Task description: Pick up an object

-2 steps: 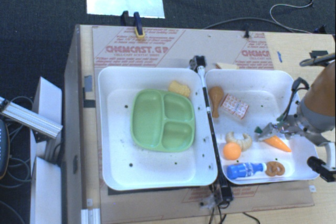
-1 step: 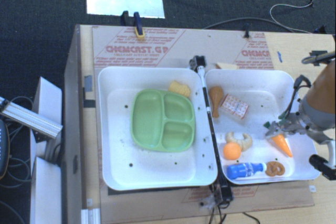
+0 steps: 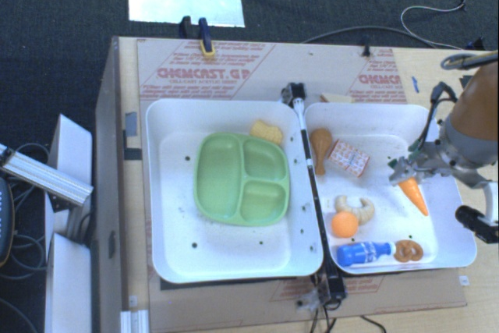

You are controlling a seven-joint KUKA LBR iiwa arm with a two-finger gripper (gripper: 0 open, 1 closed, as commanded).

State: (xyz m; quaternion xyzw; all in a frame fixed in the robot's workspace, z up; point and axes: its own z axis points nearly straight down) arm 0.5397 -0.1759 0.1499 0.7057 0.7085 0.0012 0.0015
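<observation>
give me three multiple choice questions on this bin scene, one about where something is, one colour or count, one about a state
1. Where does the green divided plate lie?
A. in the left bin
B. in the right bin
C. on the floor

2. What colour is the bottle in the right bin?
A. red
B. blue
C. yellow

3. How does the end effector stand to the carrot?
A. far off over the left bin
B. right at the carrot's thick end
C. outside both bins

Key: 1 A, the plate sits in the left bin beside a yellow piece. 2 B, the bottle is blue with a white cap. 3 B, the end effector is down in the right bin at the carrot's top.
</observation>
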